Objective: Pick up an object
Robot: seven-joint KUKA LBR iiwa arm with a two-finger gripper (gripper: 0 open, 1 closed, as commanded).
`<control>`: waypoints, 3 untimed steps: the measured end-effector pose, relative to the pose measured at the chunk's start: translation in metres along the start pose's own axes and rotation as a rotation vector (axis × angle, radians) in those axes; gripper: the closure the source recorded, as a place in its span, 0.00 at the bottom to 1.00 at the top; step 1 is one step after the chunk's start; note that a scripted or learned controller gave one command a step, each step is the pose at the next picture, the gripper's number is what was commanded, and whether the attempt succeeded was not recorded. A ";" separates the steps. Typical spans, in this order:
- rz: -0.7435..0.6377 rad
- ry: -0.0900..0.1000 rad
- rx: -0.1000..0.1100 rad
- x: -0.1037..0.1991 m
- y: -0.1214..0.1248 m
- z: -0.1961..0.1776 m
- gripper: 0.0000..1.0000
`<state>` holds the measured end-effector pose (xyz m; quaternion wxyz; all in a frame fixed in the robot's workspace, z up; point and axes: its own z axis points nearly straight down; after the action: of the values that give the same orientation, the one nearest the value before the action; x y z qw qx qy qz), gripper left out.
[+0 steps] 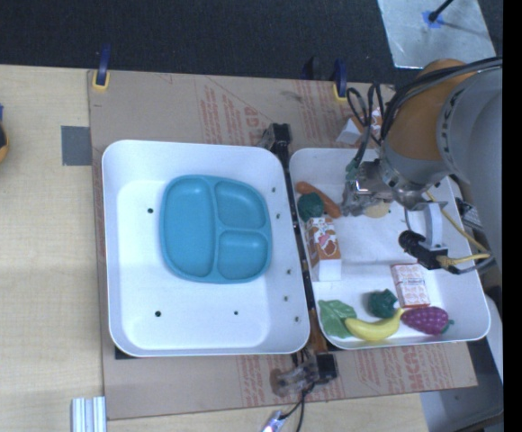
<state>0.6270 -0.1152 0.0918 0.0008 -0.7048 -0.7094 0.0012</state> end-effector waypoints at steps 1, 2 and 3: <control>0.002 0.001 -0.001 0.014 0.029 -0.001 0.00; 0.004 0.000 -0.002 -0.033 0.029 -0.041 0.00; 0.001 0.001 0.001 0.019 0.020 -0.056 0.00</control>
<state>0.6476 -0.0961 0.1477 0.0015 -0.7052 -0.7090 0.0012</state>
